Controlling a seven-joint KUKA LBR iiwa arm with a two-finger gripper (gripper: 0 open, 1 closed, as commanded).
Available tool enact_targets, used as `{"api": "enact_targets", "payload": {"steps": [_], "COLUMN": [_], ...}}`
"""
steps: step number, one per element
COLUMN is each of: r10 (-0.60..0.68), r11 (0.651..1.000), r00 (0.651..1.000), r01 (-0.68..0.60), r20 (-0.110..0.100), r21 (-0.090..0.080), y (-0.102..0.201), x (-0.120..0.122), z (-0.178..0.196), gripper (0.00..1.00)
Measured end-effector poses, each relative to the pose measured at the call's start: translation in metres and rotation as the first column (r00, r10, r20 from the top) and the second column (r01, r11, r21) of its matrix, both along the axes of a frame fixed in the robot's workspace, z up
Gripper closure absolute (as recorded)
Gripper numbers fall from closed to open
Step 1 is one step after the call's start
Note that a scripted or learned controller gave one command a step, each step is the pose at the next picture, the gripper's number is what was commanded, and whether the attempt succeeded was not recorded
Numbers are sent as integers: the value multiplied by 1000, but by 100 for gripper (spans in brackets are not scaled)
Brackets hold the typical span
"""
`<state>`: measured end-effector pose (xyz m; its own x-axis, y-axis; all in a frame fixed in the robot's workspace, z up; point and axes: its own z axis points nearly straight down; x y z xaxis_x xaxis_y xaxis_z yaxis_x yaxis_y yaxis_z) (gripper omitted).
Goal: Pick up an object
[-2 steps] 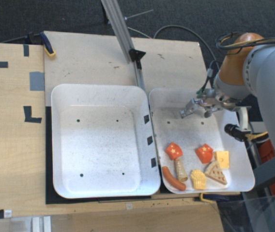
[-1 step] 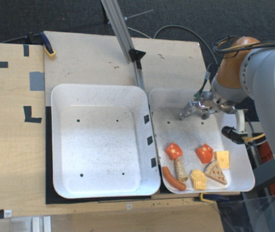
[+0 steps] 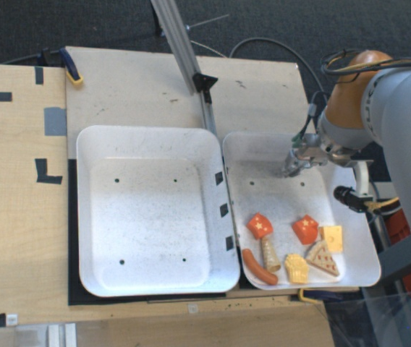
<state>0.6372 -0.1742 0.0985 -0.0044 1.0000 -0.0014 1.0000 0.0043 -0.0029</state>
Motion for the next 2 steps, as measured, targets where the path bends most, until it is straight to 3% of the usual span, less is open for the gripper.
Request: {"api": "enact_targets", "payload": {"steps": [2], "r10": [-2], "r11": [1000], "r00": [1000], "r01": [2], "r20": [9], "r21": [0], "y": [5], "x": [11], "z": [125], "gripper": [100]}}
